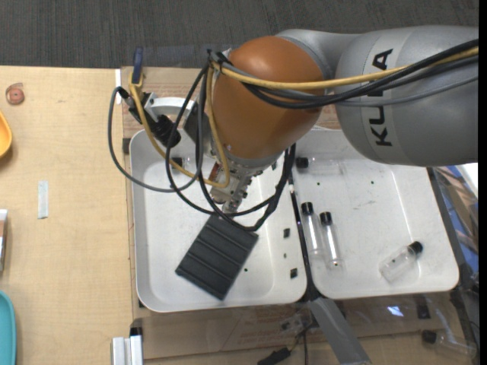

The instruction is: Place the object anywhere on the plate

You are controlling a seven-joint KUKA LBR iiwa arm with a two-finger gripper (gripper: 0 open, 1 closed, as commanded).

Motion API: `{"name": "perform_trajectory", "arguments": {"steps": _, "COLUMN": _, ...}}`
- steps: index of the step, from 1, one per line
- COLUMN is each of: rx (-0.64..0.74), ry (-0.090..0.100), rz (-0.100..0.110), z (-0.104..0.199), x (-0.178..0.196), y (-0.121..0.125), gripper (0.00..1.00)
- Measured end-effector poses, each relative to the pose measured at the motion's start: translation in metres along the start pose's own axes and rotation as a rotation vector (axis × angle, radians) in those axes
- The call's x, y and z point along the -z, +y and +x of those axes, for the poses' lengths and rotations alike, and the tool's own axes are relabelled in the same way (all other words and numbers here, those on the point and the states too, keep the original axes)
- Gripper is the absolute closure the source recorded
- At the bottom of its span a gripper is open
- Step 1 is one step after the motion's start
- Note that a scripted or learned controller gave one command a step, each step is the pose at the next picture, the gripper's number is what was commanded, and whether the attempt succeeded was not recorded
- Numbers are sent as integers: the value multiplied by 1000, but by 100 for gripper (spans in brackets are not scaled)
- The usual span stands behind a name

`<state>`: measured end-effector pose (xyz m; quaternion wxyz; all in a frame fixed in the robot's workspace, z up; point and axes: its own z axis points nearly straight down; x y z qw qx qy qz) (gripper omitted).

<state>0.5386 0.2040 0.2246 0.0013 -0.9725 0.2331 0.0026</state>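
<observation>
Pincer is hanging low over the middle of the left-hand bin, half hidden under the arm's orange band and a tangle of cables. I cannot tell whether it is released or clenched, and nothing is showing in its grasp. Just below it, toward the bin's front edge, a black ribbed slab is lying flat and askew, one end close under the pincer; whether they are touching I cannot say. That slab is looking like the object to move, and it is sitting in the bin. In the neighbouring bin, two clear vials are lying by the dividing edge and a third vial near the front right corner. Out on the wooden bench, a teal rim is peeking in at the front left corner and an orange rim at the left edge; either could be the plate. I am judging this to be the pick-up step: next the pincer is going to need a firm hold on the slab, then a lift clear of the bin wall.
</observation>
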Motion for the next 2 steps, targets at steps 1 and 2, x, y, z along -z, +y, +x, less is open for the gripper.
{"name": "perform_trajectory", "arguments": {"steps": 1, "rx": 120, "ry": 0, "rz": 1, "z": 12, "x": 84, "y": 34, "gripper": 100}}
{"name": "perform_trajectory", "arguments": {"steps": 2, "rx": 263, "ry": 0, "rz": 1, "z": 67, "x": 216, "y": -45, "gripper": 100}}
